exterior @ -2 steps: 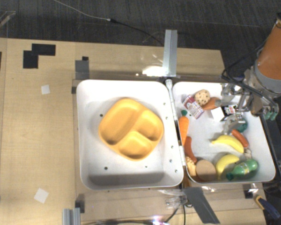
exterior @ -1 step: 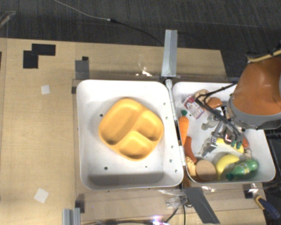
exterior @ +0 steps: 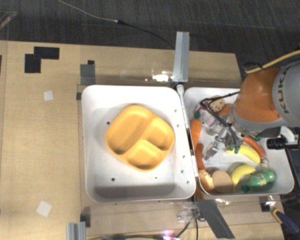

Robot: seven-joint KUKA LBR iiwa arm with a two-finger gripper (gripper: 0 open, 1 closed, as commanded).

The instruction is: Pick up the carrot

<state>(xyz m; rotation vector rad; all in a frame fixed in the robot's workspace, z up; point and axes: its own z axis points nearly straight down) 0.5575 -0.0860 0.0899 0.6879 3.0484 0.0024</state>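
Observation:
The carrot (exterior: 195, 132) is a long orange piece lying along the left wall of the right bin (exterior: 288, 186), its length running front to back. My gripper (exterior: 220, 143) hangs over the middle of that bin, just right of the carrot and apart from it. Nothing of the carrot shows inside the gripper. The grey arm with its orange band (exterior: 257, 101) reaches in from the right and hides the back right part of the bin.
The right bin also holds a banana (exterior: 248, 154), a red sausage (exterior: 256, 145), a yellow lemon (exterior: 242, 172), a green item (exterior: 260, 179) and a brown round item (exterior: 221, 180), crowded along its front. A yellow divided plate (exterior: 140, 136) lies in the left bin (exterior: 97, 184).

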